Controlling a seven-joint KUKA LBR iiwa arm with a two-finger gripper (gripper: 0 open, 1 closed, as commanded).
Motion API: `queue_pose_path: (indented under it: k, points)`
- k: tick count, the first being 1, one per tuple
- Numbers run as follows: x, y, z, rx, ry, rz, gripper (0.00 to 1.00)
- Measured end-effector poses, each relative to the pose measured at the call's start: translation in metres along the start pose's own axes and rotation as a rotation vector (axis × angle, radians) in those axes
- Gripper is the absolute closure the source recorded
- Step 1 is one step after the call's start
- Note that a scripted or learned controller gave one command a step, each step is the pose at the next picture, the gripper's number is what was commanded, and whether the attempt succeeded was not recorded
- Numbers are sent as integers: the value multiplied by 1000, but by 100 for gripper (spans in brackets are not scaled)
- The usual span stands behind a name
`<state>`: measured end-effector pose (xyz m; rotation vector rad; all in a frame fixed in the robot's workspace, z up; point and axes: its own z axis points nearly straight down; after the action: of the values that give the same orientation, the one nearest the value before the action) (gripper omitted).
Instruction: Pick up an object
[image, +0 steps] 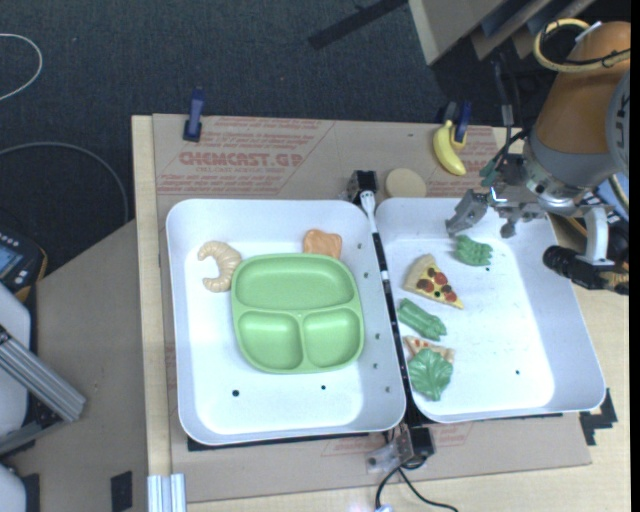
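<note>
While the gripper (484, 212) hangs spread wide with nothing between its fingers, we log 1 green leafy toy (473, 250) just at its 6 o'clock; risk: fingers descending off-centre nudge it aside.

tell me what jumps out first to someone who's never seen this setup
The big light-green divided tray fills the middle of the left bin, with a croissant at its upper left. In the right bin lie toy foods: a pizza slice and green leafy pieces. The gripper hangs open just above one green piece at that bin's top.
</note>
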<state>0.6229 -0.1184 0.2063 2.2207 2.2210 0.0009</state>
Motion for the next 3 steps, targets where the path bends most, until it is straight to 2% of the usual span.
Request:
queue_pose_path:
  k: [1,2,3]
  points:
    - [-4,-32,124,2,2,3,0]
    - [12,-12,118,-5,-3,0,0]
    - [2,-67,121,4,1,1,0]
